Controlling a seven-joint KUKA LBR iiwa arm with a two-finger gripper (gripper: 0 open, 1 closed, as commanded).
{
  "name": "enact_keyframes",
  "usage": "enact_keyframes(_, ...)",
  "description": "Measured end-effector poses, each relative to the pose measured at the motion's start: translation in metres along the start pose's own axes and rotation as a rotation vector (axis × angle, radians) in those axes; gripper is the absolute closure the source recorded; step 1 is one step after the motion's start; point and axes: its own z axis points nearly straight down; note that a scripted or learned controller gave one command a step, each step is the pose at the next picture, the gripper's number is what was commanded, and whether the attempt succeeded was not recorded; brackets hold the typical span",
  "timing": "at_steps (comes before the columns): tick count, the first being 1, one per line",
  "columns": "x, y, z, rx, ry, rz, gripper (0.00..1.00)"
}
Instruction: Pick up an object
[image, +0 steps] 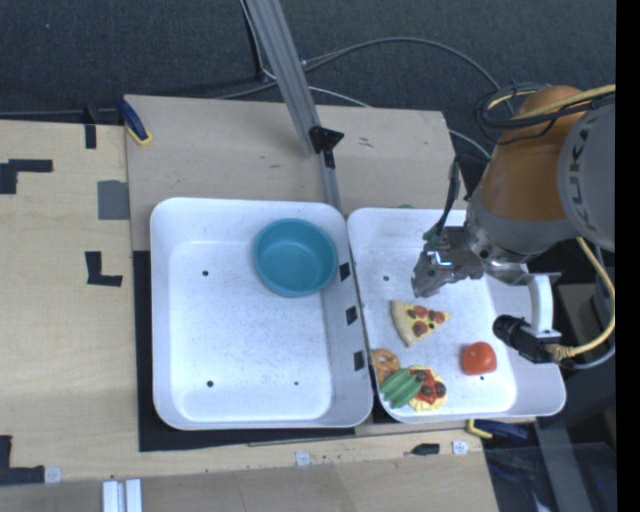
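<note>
Gripper is seen above the right bin, just over the pizza slice; whether its fingers are spread or pressed together cannot be told, and nothing is seen between them. The slice lies flat mid-bin, apparently the target. A tomato and a mixed toy-food piece are crowded near the front rim, while open floor is left behind; a blue bowl sits in the left bin.

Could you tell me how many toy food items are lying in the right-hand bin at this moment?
4: a pizza slice just below the claw, a tomato toward the right, a pretzel and a green-topped piece at the front; others may be hidden under the arm.
</note>
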Motion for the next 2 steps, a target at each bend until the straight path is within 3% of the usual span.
enact_keyframes(2,0.102,-0.024,0.025,0.001,0.000,-0.001,1.00)
